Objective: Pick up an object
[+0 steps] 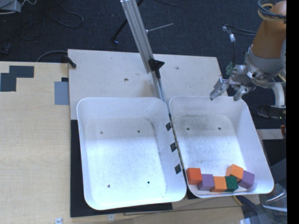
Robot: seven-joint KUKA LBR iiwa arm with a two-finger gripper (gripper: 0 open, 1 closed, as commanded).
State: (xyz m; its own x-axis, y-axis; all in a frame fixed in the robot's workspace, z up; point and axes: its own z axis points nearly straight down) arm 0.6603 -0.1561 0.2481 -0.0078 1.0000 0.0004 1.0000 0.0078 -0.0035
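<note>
Several small blocks lie in a cluster at the front of the right bin (243,115): an orange block (194,175), a purple block (206,181), a second orange one (219,183), a green block (231,183), another orange block (235,171) and a purple block (247,178). My gripper (227,90) hangs above the back rim of the right bin, far from the blocks. Its fingers (216,92) are spread apart with nothing between them.
The left bin (86,139) sits beside the right one, split by a divider with black clips (173,146). A slanted aluminium post (140,36) rises behind the bins. A white board (112,73) lies at the back, a wooden table (32,143) on the left.
</note>
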